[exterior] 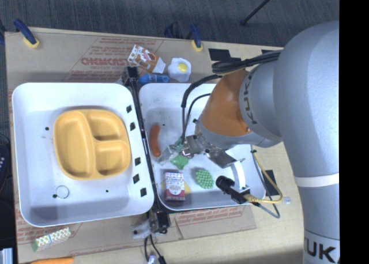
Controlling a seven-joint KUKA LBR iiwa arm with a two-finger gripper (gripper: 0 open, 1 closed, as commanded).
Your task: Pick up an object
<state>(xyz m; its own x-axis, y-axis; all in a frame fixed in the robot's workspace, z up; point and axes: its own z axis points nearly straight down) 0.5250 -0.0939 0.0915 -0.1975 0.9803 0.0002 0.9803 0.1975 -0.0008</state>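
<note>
Though its opening cannot be told, claw point(183, 152) low among right bin point(151, 97) objects.

A yellow divided tray point(92, 143) lies in the left bin point(23, 142). In the right bin point(173, 98), the gripper point(183, 152) hangs low near the centre, a hot dog point(155, 140) at its nine o'clock, a green ball point(203, 178) at five o'clock, a red box point(174, 186) at six.

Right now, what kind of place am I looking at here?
Probably a robotics lab grasping bench: a KUKA arm reaches over two white bins, holding toy items like a yellow divided plate, on clamped cardboard.
</note>
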